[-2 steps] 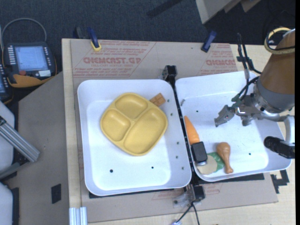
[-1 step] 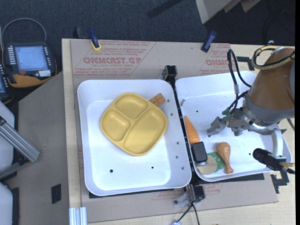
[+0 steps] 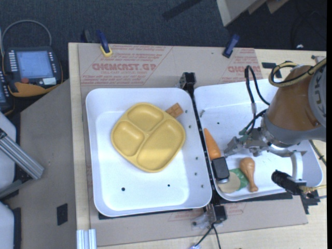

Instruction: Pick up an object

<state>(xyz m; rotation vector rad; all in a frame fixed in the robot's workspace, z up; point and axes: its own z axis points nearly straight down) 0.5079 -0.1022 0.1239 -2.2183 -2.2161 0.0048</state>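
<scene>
Now, camera view: you look down at a slant on a table (image 3: 155, 61) carrying two white bins side by side.
Left bin (image 3: 104, 170): it holds a yellow divided plate (image 3: 149, 137), with a small brown block (image 3: 174, 109) just touching the plate's far right edge.
Right bin (image 3: 228, 100): near its left wall lie an orange carrot (image 3: 211, 144), a black block (image 3: 220, 168) just near of it, a green piece (image 3: 233, 182) partly under the block, and a tan drumstick (image 3: 249, 172) beside them.
Arm: your grey arm with its orange band (image 3: 290, 110) reaches in from the right and hangs over the right bin.
Gripper (image 3: 244, 144): you see it low over the bin, just right of the carrot and just far of the drumstick.
Fingers: you cannot tell how far apart they stand, since the wrist hardware covers them; nothing shows between them, so count no object as held.
Step in hand: by my reading you are in the approach, settling over the cluster before any grasp.
Likely target: the drumstick or the carrot, both just beside the gripper; which one, you cannot say.
Next move calls for: a straight descent centred on one item, with clearance from the black block and the bin's left wall, then a close and lift.
Risk: the items lie crowded, so a finger may land on a neighbour and nudge the target aside.
</scene>
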